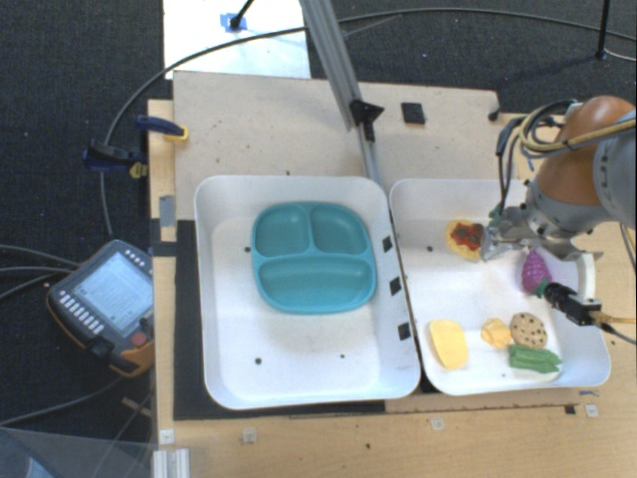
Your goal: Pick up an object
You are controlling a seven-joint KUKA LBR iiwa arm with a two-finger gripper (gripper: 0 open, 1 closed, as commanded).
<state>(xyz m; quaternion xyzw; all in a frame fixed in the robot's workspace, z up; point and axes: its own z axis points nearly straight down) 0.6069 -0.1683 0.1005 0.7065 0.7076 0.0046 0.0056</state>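
In the right bin (pixel 597 371) lie several toy foods. A red and yellow pizza-like piece (pixel 463 237) sits at the upper left, with my gripper (pixel 494 240) low over the bin, right against its right side. A purple grape bunch (pixel 534 270) lies just right of the gripper. Along the front are a yellow slab (pixel 448 344), a small yellow chunk (pixel 495 333), a chocolate-chip cookie (pixel 528 330) and a green pod (pixel 534 359). Nothing is visibly lifted.
The left bin (pixel 224 366) holds a teal divided plate (pixel 314 257). A slanted metal pole (pixel 338 58) crosses the back of the bench. A black fitting (pixel 569 303) on a cable hangs beside the grapes. A teach pendant (pixel 105 302) lies on the floor to the left.
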